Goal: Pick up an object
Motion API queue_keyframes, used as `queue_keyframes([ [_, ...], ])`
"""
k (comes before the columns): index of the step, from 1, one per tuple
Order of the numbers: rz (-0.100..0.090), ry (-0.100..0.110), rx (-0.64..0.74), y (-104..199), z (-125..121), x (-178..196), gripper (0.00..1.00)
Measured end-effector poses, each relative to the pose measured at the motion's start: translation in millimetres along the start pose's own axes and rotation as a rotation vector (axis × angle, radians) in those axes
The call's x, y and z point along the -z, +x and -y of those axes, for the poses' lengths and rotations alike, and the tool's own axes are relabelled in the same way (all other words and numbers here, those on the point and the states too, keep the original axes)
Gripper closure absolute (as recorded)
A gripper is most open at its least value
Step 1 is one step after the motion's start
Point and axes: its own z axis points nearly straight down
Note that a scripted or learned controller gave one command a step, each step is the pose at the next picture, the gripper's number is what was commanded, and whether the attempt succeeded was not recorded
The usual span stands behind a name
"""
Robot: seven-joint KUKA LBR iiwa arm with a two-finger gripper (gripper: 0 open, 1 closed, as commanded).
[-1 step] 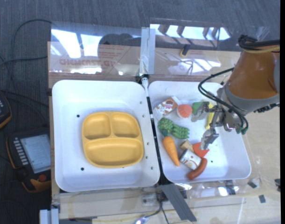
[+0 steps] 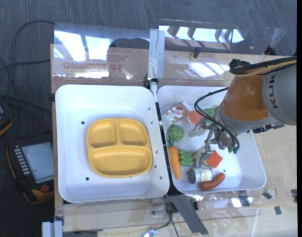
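Left bin (image 2: 71, 107): shallow and white, on the left half of the bench, touching the right bin along the centre divider.
Right bin (image 2: 249, 162): shallow and white, holding a cluster of toy food in its left and middle part.
Arm (image 2: 269, 90): reaches in from the right edge over the far right part of the right bin; the grey link gives way to the orange band, and the wrist points down and left into the bin.
Yellow tray (image 2: 120, 147): three compartments, lying flat in the middle of the left bin.
Gripper (image 2: 208, 143): low over the middle of the right bin, above the food pile, just beside the orange-red block; the metal parts blur together, so I cannot tell how its jaws stand.
Carrot (image 2: 175, 163): lies lengthwise along the left wall of the right bin.
Sausage (image 2: 213, 181): red, at the near edge of the pile, touching the can.
Can (image 2: 200, 175): small, on its side, between carrot and sausage.
Orange-red block (image 2: 215, 159): just far of the sausage.
Broccoli (image 2: 175, 132): green, far of the carrot.
Green pieces (image 2: 187, 157): just right of the carrot.
Red-and-white packet (image 2: 175, 113): at the far left of the pile.
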Motion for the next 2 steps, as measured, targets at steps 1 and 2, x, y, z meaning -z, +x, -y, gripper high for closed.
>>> queue_keyframes([
  [1, 0.010, 0.003, 0.013, 57, 21, 3, 0.00],
  [2, -0.002, 0.000, 0.000, -11, -9, 0, 0.00],
])
